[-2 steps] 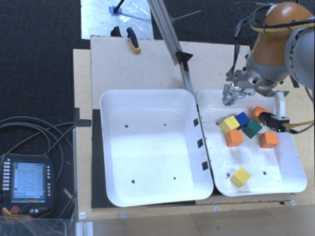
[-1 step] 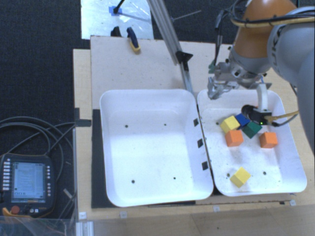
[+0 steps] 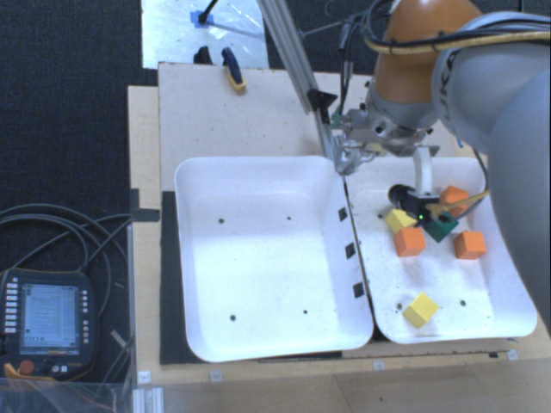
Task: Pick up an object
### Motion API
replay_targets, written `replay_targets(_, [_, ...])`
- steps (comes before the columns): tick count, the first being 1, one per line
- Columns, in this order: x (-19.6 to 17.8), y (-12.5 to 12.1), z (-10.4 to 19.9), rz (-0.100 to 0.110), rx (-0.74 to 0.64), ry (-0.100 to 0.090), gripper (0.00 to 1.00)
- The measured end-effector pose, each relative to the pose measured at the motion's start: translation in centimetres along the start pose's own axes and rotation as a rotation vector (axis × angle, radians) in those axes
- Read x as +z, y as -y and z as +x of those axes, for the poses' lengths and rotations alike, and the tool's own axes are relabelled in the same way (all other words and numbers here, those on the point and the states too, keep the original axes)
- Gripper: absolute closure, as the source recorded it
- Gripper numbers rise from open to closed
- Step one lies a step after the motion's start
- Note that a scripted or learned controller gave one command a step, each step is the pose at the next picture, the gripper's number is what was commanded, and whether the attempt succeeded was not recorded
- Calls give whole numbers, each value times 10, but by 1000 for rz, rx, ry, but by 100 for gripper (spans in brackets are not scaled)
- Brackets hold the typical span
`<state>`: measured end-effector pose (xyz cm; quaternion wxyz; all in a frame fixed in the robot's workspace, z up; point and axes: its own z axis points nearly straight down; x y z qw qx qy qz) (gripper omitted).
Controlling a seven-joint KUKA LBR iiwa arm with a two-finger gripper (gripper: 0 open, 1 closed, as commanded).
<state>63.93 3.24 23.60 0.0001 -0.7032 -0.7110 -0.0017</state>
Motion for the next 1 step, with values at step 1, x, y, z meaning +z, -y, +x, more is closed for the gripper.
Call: replay_targets(1, [-14,-8,57,-2,-1,-1,100])
